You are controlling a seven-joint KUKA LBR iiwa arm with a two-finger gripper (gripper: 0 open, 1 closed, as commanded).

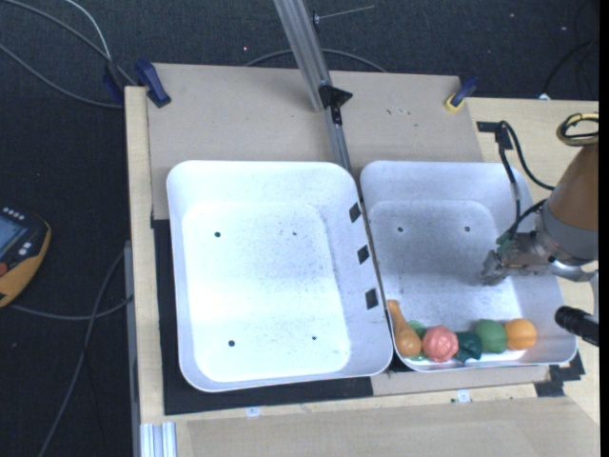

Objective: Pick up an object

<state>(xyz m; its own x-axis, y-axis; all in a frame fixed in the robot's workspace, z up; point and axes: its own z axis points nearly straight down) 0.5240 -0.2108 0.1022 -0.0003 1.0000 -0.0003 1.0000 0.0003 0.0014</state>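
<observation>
You have the grey arm's two-finger gripper (497,263) low inside the right-hand shallow white bin (428,184), near its right wall, and from this slanted overhead view you cannot tell how it is set or whether it carries anything; nothing coloured is visible at its tip. The things you could pick are all crowded along the near wall of that same bin: a small orange ball (520,332) at the right end, a green rounded lump (491,335) just beside it, a dark teal piece (470,347) partly tucked between neighbours, a pink-red speckled ball (439,343), and an orange pear-shaped toy (404,334) leaning into the near left corner. The gripper sits apart from this row, above the orange ball and the green lump, over bare bin floor. Your main risk, as I judge it, is closing where it now is and catching nothing. If you go for the row, watch that the pieces touch one another and lie against the wall: a finger may land on a neighbour, push a round one aside, or strike the bin's rim. The left-hand shallow white bin (262,255) offers you no target.
</observation>
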